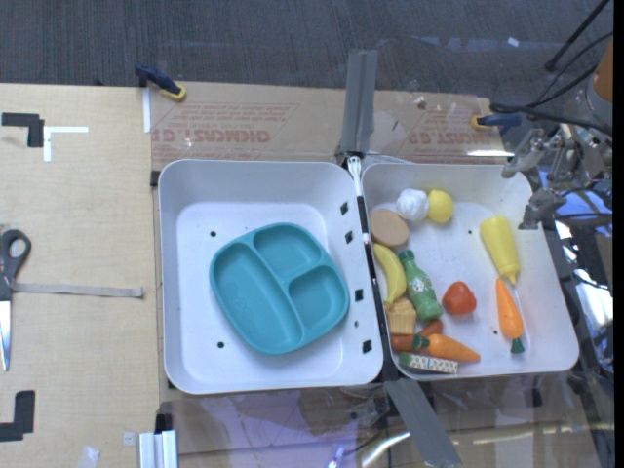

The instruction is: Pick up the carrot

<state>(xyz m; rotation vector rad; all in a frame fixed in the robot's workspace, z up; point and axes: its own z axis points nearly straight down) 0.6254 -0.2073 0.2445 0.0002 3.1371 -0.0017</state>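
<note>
Two orange carrots lie in the right bin (546,359). One carrot (507,308) with a green tip lies lengthwise near the right wall, just below a yellow bottle (499,246). The other carrot (450,347) lies along the front wall. My gripper (521,194) hangs over the bin's far right corner, above and behind the yellow bottle. It is open with nothing between its fingers, and well apart from both carrots.
The right bin also holds a red tomato (459,298), a green bottle (419,287), a banana (392,271), a tan round piece (389,228), a white bulb (412,204) and a lemon (440,206). A teal divided plate (281,288) sits in the left bin (175,203). Scissors (10,261) lie far left.
</note>
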